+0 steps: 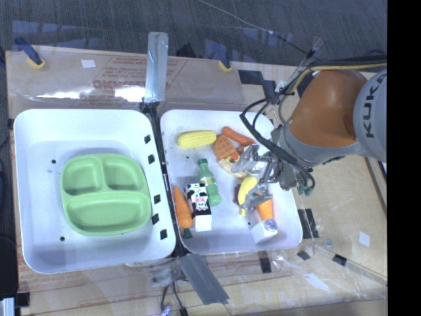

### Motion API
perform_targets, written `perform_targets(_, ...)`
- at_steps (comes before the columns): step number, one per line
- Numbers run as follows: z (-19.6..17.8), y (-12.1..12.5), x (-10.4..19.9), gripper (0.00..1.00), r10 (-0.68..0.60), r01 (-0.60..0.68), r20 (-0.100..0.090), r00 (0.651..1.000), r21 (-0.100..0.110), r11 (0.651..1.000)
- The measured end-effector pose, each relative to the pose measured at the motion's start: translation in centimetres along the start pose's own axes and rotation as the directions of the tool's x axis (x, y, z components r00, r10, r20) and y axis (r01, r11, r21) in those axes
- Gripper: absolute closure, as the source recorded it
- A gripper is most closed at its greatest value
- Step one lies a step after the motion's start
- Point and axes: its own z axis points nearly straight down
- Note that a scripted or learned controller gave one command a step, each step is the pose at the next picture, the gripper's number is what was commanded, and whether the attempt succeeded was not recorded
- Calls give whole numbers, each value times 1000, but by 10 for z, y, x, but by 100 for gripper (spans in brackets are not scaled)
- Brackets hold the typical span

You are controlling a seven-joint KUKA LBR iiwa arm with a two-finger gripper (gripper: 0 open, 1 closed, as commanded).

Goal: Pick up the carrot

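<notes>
A: Busy scene in the right bin (289,224). The tool (258,171) is down among the toys, with a banana (247,189) just beside its tip on the near side and a waffle (225,149) on its far side, toward the back wall.

B: And a corn cob (197,138) further off to the tool's left, near the back of the bin. A green bottle (207,178) and a cow-print carton (199,205) lie between the tool and the carrot.

A: So those two stand in the way. Close below the tool there's also an orange bottle with a white cap (265,218).

B: What about the fingers?

A: Can't tell, honestly. Cables and clutter blur the tip, so open or closed I won't call, and I can't make out anything gripped.

B: The carrot (181,207)?

A: Well apart from the tool, off to its left, lying along the bin's left wall by the divider. Long, orange, tapering, with a green end toward the front edge. It touches nothing but the bin floor, as far as I can see.

B: And beyond it, the left bin (33,242) holds a green divided plate (104,194).
</notes>
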Motion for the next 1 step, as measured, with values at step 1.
perform_targets(1, 103, -31, 8, 0, -90, 90, 3, 996, 1, 996)
